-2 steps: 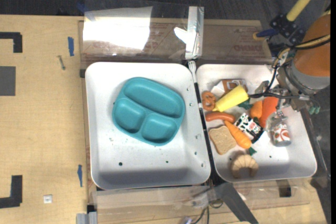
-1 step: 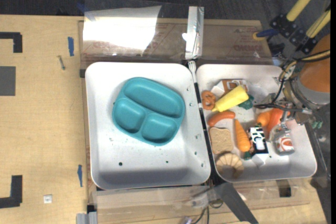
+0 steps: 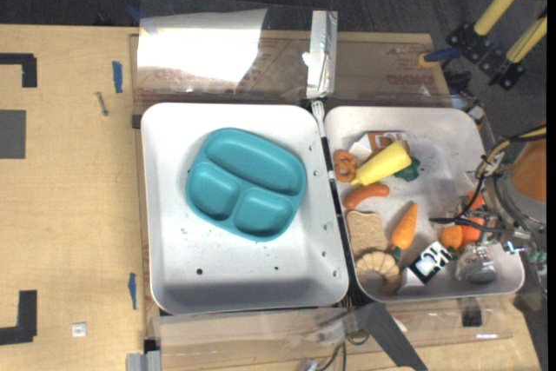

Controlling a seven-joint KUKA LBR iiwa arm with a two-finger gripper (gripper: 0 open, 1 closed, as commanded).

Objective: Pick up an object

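The grey arm's two-finger gripper (image 3: 476, 263) sat low in the near right corner of the right-hand shallow white plastic bin (image 3: 452, 119), beneath the orange band of the wrist. Its tip was a blur of grey metal and wires, so I could not tell whether it was open or closed, or whether it had anything in its hold.

The objects to pick all lay in that same bin. A small orange toy piece (image 3: 455, 235) lay just beside the gripper, on its far side. A black-and-white block (image 3: 430, 261) lay just beside it toward the view's left. Farther that way, a round tan pastry toy (image 3: 380, 264) rested at the near wall, with a tan slice of toy bread (image 3: 367, 229) right behind it. An orange toy carrot (image 3: 404, 224) lay tilted between the bread and the gripper.

Beyond these, well apart from the gripper, a red-orange toy sausage (image 3: 367, 195) lay crosswise. A yellow toy corn cob (image 3: 382, 163) slanted behind it, touching a small green piece (image 3: 407, 173). An orange pretzel-shaped toy (image 3: 345, 165) sat by the bin's left wall.

Farthest from the gripper, across the divide, the left-hand white bin (image 3: 174, 256) held a teal plastic divided plate (image 3: 247, 182).
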